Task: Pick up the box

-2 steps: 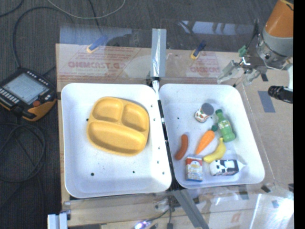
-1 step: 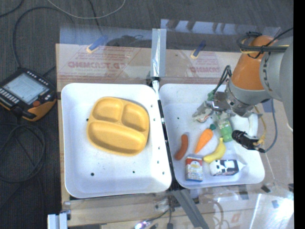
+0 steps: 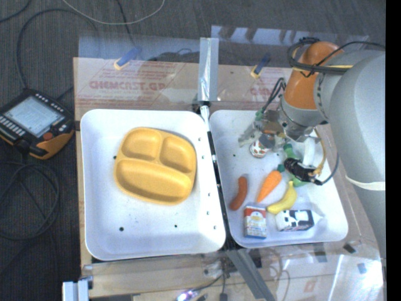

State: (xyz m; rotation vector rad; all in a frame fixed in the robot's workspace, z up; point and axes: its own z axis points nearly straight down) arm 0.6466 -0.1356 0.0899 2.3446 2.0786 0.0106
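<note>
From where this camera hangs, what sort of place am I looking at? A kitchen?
Probably a robotics lab, not a kitchen. A grey industrial arm reaches over two white bins of toy food, such as a carrot. A handheld control pendant and loose cables lie on the carpet.

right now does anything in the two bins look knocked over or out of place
Nothing looks spilled or damaged. The small red and white box and the black and white carton both lie on their sides near the right bin's front edge. The yellow divided plate sits askew in the left bin.
</note>
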